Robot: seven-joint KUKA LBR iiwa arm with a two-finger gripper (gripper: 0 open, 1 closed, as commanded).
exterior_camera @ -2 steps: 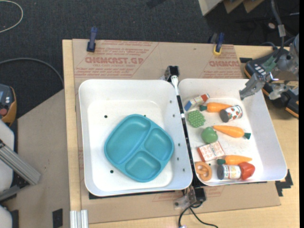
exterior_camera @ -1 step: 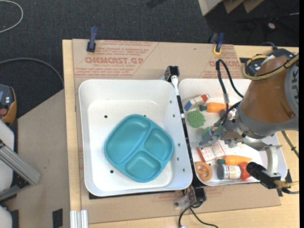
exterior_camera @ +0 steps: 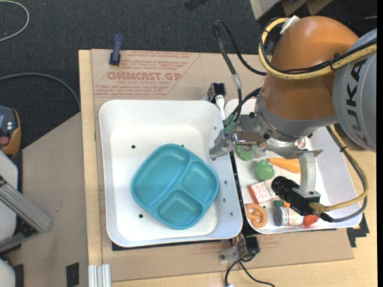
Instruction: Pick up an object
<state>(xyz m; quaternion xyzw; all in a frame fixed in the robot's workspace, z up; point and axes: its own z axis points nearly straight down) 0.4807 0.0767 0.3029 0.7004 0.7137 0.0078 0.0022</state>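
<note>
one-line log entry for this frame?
arm over right bin | gripper low by divider | teal divided plate in left bin | no grasp seen

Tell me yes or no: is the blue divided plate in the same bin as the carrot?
No: the blue plate lies in the left bin; the carrot is in the right bin.

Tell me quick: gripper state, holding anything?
Gripper: cannot be told; it sits low over the right bin near its left edge, beside the green items, with nothing seen between its fingers.
</note>
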